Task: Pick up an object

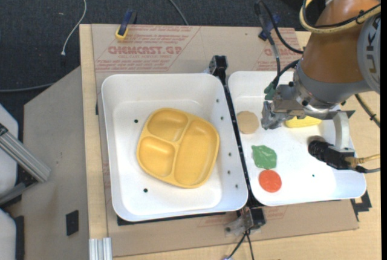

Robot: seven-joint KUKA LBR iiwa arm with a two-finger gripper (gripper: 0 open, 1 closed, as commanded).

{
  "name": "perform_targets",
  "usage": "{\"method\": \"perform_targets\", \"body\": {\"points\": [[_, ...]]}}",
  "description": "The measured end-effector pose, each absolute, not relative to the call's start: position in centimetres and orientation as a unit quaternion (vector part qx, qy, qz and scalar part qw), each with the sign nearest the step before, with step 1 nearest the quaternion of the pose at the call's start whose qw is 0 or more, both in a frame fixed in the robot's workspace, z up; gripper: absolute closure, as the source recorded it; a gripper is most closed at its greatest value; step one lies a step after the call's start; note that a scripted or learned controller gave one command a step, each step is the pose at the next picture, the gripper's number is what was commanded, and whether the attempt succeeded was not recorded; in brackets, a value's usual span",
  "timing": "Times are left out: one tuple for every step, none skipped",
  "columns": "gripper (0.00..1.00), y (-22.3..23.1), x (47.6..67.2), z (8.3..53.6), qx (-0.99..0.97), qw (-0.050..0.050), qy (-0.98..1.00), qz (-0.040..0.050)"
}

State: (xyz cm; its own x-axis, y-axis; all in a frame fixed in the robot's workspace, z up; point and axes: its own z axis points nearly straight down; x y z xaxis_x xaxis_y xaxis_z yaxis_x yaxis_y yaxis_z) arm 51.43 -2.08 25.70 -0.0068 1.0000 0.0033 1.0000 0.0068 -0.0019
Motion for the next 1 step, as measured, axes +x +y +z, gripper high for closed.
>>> {"method": "perform_targets", "body": {"points": [[1.0,2.7,50.46,24.33,-0.705,0.003,-0.709,0.0005]]}}
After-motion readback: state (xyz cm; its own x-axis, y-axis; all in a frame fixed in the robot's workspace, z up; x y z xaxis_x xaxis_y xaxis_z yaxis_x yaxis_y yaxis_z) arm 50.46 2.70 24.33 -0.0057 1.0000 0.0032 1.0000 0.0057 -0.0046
